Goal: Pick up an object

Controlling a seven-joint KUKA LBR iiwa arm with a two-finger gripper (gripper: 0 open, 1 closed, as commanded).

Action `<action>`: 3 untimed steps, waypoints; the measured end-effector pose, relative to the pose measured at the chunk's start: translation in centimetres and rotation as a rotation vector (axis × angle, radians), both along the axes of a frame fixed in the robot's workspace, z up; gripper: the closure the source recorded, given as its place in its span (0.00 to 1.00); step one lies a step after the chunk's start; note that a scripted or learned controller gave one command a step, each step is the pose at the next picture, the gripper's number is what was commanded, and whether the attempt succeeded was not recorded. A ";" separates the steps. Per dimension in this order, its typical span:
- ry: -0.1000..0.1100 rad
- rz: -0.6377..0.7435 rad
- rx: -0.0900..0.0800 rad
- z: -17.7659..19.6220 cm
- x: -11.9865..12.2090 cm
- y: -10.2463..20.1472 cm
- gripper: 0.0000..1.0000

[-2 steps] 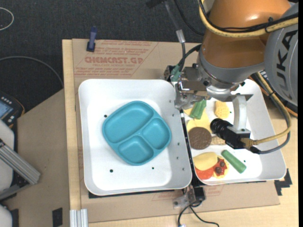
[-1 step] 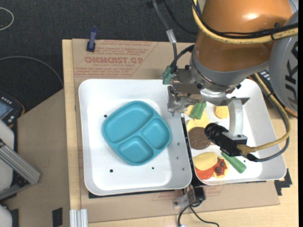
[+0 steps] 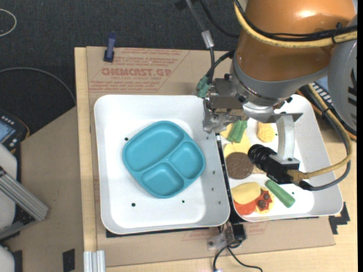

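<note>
Objs: 2 green sticks (image 3: 238,130), 1 blue tray (image 3: 163,158) (left bin (image 3: 108,152)).

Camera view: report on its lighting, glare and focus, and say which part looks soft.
Camera view: even, diffuse light, with only faint shadow around the blue divided plate; a bright sheen on the arm's orange band, which sits close to the lens and looks soft; the white bins are bright but not washed out; the toy food is reasonably sharp.

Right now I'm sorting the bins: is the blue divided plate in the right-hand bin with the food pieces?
No, the blue plate lies in the left bin, apart from the food pieces in the right bin.
</note>
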State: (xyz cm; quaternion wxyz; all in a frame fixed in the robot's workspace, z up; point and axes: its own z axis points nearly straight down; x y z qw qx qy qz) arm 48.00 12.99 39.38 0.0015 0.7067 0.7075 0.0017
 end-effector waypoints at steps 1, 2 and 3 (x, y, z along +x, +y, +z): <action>-0.002 0.000 0.000 1.0 0.0 0.0 1.00; -0.005 0.001 0.000 2.0 0.1 0.1 1.00; 0.014 -0.003 -0.003 -4.9 -0.2 -0.4 1.00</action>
